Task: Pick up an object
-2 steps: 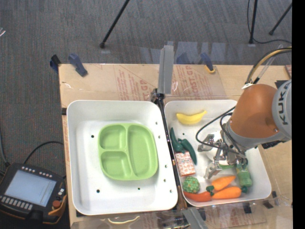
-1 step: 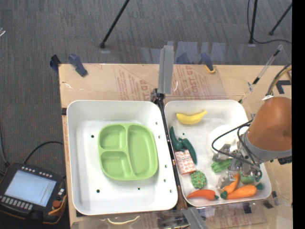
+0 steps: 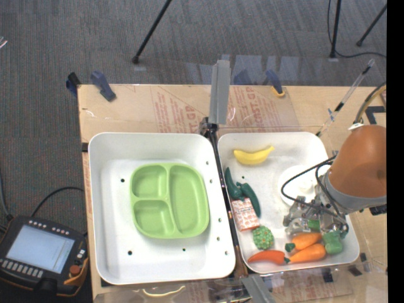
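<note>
Near edge, right bin [image 3: 315, 141]: two carrots [image 3: 308, 247] and a red pepper [image 3: 268, 256] lie along the front wall, with a green knobbly ball [image 3: 262, 236] just behind.
Gripper [image 3: 307, 218]: down low over the carrots (finger state, cannot tell).
Middle: a small red packet [image 3: 245, 214] sits beside the dividing wall.
Far edge: banana [image 3: 253, 155].
Left bin [image 3: 101, 169]: green divided plate [image 3: 169, 201], centred.

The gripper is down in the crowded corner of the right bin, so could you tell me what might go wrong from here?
1. The gripper sits just above the two carrots and beside a green piece; it may close on several things, or on none.
2. The black cable loops low over the bin and could snag.
3. The bin wall is close, so a collision seems possible.
</note>
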